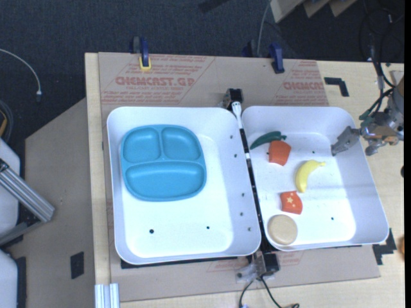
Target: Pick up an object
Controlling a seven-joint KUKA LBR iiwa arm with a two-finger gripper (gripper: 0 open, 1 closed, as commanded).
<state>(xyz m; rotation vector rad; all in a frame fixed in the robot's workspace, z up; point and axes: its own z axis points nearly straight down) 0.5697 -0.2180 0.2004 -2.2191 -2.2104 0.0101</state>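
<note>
— What do we have in the left bin (218, 220)?

— We see one thing there: a blue plate (164, 162) with three compartments, lying flat in the far left part. The floor of the bin to its right and toward us is bare white.

— And the right bin (350, 204)?

— That is where we find the small things that could be picked. A green pod (268, 138) lies near the far left corner, and an orange piece (279, 153) sits just beside it, on the near side; from here we cannot tell if they touch. A banana (308, 173) lies near the middle, curved, apart from the rest. Nearer to us is a red piece (291, 201), and just in front of that a tan disc (282, 229) lies close to the near rim.

— Where do we see the gripper (355, 146)?

— At the right side of the right bin, toward its far corner, coming in from the right edge. It is well apart from the banana, which is the closest of the things to it.

— Is the claw spread or pinched?

— We read it as spread. One dark finger (342, 142) slants over the bin floor, the other sits further right near the rim, and between them we see only white bin. Nothing is held.

— Anything around the bins?

— They rest side by side on a brown board (192, 76), and two blue clamps (142, 49) grip its far edge.
</note>
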